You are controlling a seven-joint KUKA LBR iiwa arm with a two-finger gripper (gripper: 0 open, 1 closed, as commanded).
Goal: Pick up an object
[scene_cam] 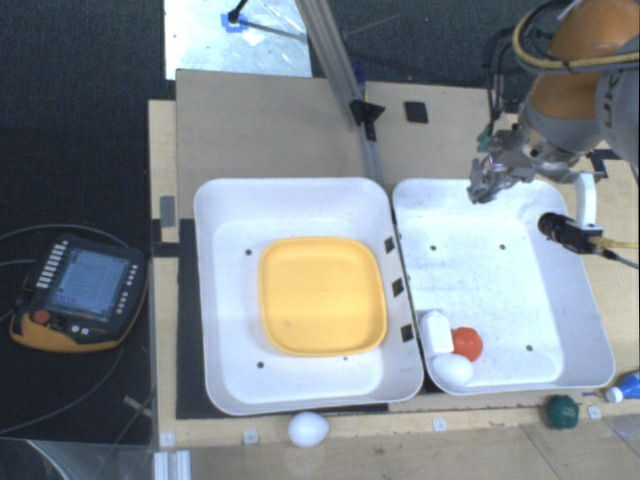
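Claw (487,190) hovers at the right bin's (520,298) far edge; its grip cannot be told.
Nothing looks picked yet: the red ball (467,343) lies well below the claw, unreached.

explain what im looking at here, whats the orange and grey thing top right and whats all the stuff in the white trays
The orange and grey thing is a robot arm, reaching in from the right. At its tip is a small two-finger gripper, hovering above the far edge of the right bin. There is nothing between its fingers.

The picture comes from one fixed camera above the bench, looking down at a slant.

Two shallow white bins sit side by side. The left bin holds a yellow square plate. In the near-left corner of the right bin lie a red ball and two white objects. In front of the bins, on the bench, rest a white egg-shaped thing and a dark green ball. The handheld controller lies off to the left.
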